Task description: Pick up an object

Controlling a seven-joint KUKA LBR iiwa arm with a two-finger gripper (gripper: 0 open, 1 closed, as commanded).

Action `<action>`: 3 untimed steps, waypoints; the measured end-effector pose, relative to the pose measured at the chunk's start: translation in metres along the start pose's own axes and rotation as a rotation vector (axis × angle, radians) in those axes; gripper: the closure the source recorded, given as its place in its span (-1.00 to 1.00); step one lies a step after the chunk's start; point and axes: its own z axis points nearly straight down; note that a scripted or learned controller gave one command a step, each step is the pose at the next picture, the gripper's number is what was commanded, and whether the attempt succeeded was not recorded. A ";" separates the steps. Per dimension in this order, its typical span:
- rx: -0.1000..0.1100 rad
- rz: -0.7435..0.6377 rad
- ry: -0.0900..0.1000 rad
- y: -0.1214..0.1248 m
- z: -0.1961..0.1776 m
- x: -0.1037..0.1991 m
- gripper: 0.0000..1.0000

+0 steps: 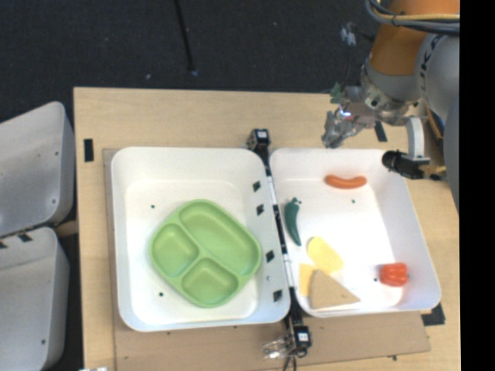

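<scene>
At the upper right of the frame, the gripper (338,132) is seen above the right bin's (410,230) far rim; whether its jaws are apart cannot be told. Nearest it, a sausage (345,181) lies inside that bin.

From my remote station: tabletop (93,114) carries two white bins side by side. Left bin (131,176) holds a green divided plate (204,252), three compartments, lying flat. Right bin (410,230) holds an orange sausage (345,181) near the far wall, a dark green pepper (293,219) close to the dividing edge, a yellow piece (324,254) mid-bin, a tan wedge (331,292) just beside it at the near wall, and a red pepper (394,274) toward the right wall. The arm (406,37) comes in at upper right; my hand (338,130) hangs above the right bin's far rim, apart from every item. Finger state unreadable from here.
</scene>
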 end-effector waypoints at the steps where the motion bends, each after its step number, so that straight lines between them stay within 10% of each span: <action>1: 0.006 -0.001 0.000 -0.008 0.013 0.054 1.00; 3: 0.005 -0.002 0.001 -0.016 0.019 0.165 1.00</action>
